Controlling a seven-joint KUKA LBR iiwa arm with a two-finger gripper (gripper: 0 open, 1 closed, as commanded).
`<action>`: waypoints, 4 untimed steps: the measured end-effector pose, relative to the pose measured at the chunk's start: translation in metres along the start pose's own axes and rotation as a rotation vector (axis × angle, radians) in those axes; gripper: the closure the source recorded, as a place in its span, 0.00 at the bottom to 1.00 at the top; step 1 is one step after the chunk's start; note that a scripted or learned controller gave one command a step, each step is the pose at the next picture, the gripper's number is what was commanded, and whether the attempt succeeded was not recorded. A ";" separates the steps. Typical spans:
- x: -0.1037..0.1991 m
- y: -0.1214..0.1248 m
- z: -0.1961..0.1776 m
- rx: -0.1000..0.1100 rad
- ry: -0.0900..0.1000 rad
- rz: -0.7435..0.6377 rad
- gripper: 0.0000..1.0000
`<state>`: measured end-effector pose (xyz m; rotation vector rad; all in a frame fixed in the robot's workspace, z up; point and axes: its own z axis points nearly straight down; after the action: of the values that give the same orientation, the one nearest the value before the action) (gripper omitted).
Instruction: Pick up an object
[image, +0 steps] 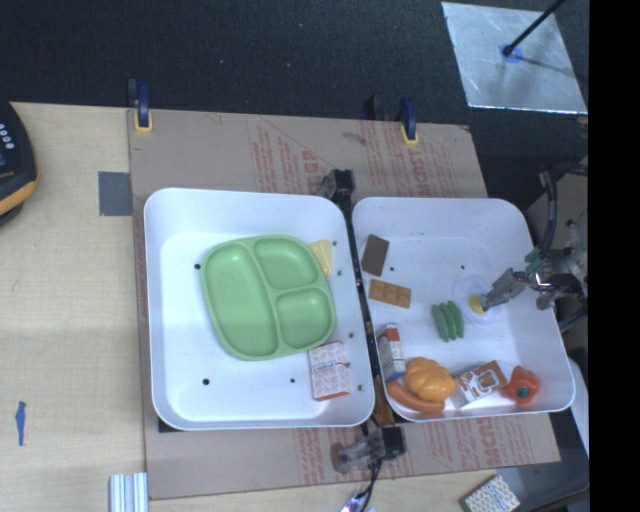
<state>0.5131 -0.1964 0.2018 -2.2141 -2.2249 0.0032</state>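
Reaching into right bin (500, 215), pincer (493, 297) grip unclear, green pod (448, 321) near, orange pepper (430, 379) apart

A light wood bench (70, 330) is covered by a big cardboard sheet (300, 150), clamped at 12 o'clock with two blue clips (142, 100). Two white bins are parked on the cardboard: the left bin (165, 300) toward 9 o'clock, the right bin (500, 215) toward 3, edges touching.

Glossy white plastic bins (170, 300), matt green plastic tray (268, 295)
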 end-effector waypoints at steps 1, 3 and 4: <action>0.036 0.117 0.077 -0.008 -0.003 -0.009 0.00; -0.011 0.085 0.045 -0.008 -0.004 0.002 0.00; 0.018 0.032 0.111 -0.001 0.000 0.002 0.00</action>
<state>0.5443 -0.1780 0.0909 -2.2173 -2.2227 0.0020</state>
